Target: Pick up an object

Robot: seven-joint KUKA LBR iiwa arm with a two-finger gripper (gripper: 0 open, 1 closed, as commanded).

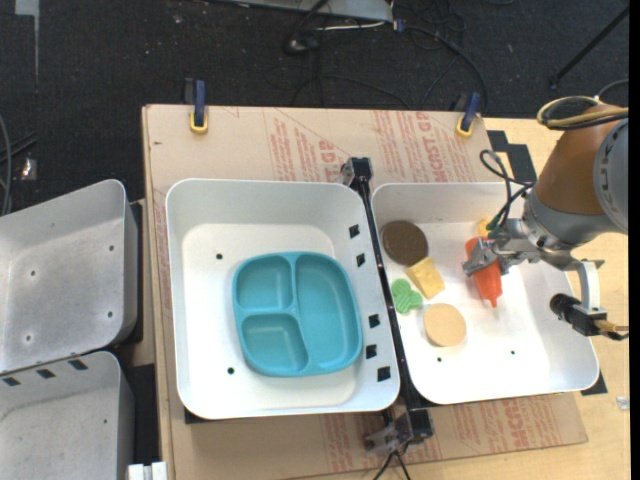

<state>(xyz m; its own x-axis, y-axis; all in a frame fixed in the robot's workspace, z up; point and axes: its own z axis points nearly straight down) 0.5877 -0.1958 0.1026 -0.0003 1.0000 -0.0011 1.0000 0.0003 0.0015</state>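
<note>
In the right bin (pixel 560 368), the gripper (pixel 487 264) pinches an orange carrot-like toy (pixel 488 283), apart from the brown disc (pixel 404 241), yellow wedge (pixel 426 277), green piece (pixel 404 296) and tan disc (pixel 445 324).

Teal tray (pixel 297 313), orange carrot (pixel 487 284), brown disc (pixel 404 240)

Arm (pixel 590 183) ran off the right edge, so only wrist and part of the orange band showed. Gripper (pixel 487 260) sat over the carrot (pixel 488 284), covering its top end; fingers too small and cluttered to read, grip couldn't be judged. Green toy (pixel 404 295) was partly tucked behind the divider (pixel 378 268) and under the yellow block (pixel 427 277); shape unclear. Two white lids (pixel 60 268) at left were cut by left and bottom edges. Clamp (pixel 398 433) at front: blurry.
</note>
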